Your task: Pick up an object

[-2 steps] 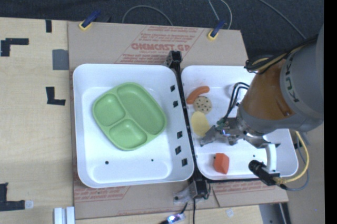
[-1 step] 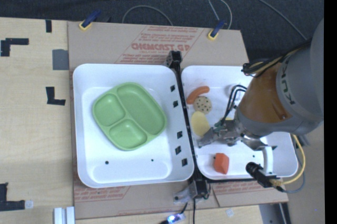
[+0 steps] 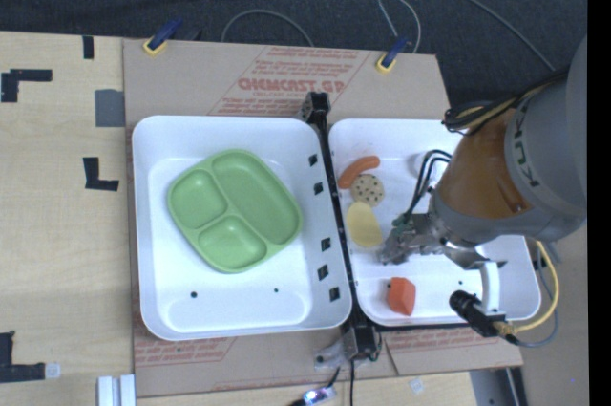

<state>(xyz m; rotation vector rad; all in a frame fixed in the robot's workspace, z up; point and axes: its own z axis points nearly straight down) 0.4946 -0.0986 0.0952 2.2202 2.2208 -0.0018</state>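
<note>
The right bin [image 3: 506, 294] holds several small things. An orange-red sausage shape [image 3: 358, 169] lies near its upper left, a round speckled cookie [image 3: 367, 190] just below it, and a pale yellow piece [image 3: 363, 224] below that. A red-orange wedge [image 3: 402, 295] sits near the bin's front edge. My gripper [image 3: 397, 244] reaches down from the grey and orange arm [image 3: 496, 175], just right of the yellow piece and above the red wedge. Nothing shows clearly between its tips.
The left bin [image 3: 153, 203] carries a green three-compartment plate [image 3: 233, 208]. A black divider with clips [image 3: 329, 203] runs between the bins. Cables trail across the dark floor behind the bench. Cardboard lies under both bins.
</note>
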